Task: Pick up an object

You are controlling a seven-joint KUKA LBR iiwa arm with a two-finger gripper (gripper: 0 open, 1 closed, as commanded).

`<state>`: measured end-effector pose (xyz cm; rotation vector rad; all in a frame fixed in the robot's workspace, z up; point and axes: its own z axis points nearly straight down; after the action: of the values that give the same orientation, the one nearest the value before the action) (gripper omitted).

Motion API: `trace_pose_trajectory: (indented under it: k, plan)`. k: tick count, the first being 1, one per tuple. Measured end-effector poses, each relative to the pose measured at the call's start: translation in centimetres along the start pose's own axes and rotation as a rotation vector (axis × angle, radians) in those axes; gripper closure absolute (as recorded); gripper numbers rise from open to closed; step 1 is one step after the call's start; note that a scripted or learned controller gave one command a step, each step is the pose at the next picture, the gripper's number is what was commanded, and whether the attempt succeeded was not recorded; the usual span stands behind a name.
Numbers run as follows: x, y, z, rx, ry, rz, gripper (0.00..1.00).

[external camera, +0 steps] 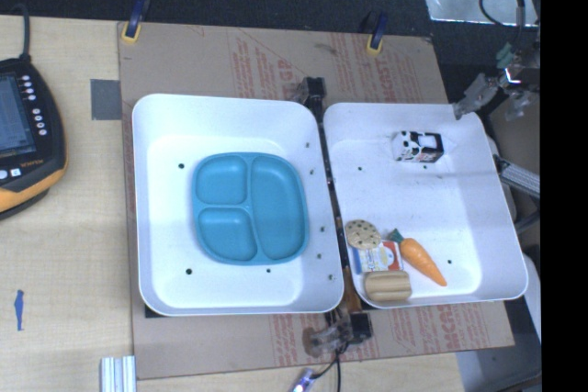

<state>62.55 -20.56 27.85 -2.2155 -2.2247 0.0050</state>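
The right bin (478, 197) holds several small objects. A black-and-white toy cow (418, 146) lies near its far side. At its near left corner sit a round speckled cookie (362, 234), an orange carrot (423, 260) lying at a slant, and a tan bread-like log (387, 286). A small flat white, red and blue packet (378, 260) lies under these. The left bin (165, 151) holds a blue divided plate (250, 207) in its middle.
A black and orange handheld pendant (23, 133) lies on the bench at the far left. Clamps (134, 19) pin the cardboard sheet at the back. Cables and a grey metal fitting (501, 78) sit beyond the right bin's far right corner.
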Motion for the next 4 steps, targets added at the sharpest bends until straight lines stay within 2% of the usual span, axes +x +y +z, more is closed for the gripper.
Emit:
trace_pose_trajectory:
  k: [1,2,3,4]
  plan:
    - [0.3,-7.1,14.2,0.002,0.001,-0.001,0.0]
    - [1.8,1.6,18.4,-0.004,-0.001,-0.001,0.0]
    - [0.8,-13.0,9.7,0.0,0.001,0.001,0.0]
    - [5.0,-6.0,7.8,-0.001,0.001,0.0,0.0]
